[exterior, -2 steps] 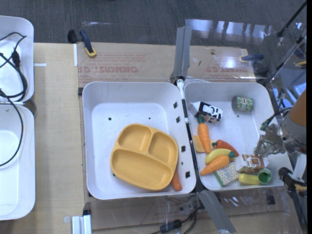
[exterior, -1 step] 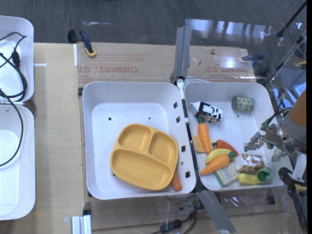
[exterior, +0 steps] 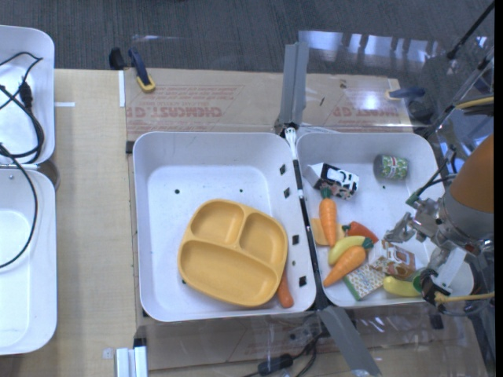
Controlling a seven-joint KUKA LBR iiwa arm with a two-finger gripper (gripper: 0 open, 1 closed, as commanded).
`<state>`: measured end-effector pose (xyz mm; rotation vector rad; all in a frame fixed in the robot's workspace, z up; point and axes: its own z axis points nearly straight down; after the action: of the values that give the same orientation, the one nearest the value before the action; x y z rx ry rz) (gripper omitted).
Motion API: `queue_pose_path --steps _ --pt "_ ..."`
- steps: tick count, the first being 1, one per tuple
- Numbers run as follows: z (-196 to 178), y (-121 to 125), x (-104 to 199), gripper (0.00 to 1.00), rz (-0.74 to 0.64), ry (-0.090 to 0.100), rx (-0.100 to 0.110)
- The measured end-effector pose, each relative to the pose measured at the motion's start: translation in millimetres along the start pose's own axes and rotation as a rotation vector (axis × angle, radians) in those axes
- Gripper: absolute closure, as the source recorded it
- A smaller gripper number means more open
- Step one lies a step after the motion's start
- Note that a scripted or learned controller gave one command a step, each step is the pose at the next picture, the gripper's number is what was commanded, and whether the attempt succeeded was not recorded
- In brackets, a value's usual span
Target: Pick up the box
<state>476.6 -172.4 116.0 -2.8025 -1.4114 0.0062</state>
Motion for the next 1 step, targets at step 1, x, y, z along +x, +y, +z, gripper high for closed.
queue_pose_path --steps 1 --pt "25.6 42.0 64.2 0.0 0.0 -0.002 -0.001"
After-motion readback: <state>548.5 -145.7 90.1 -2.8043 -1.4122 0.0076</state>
